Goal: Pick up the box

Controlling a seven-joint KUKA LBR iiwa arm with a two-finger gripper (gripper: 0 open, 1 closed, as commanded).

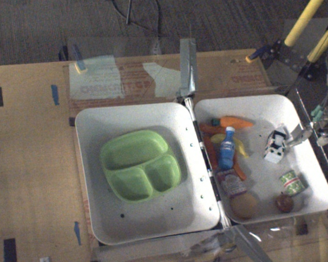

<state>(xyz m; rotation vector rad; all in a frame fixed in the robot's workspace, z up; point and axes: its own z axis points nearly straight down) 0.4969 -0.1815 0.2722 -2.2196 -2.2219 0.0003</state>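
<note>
Gripping the small black-and-white carton box (275, 146) by one corner, your silver two-finger gripper (291, 140) risks it twisting free when lifted.

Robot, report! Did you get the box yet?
Gripper at the box, right bin. Not lifted yet. Green can nearby, not blocking.

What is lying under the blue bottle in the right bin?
The blue bottle lies on an orange carrot-like piece and a yellow item. What they are exactly is unclear, because the bottle covers their middle parts.
</note>
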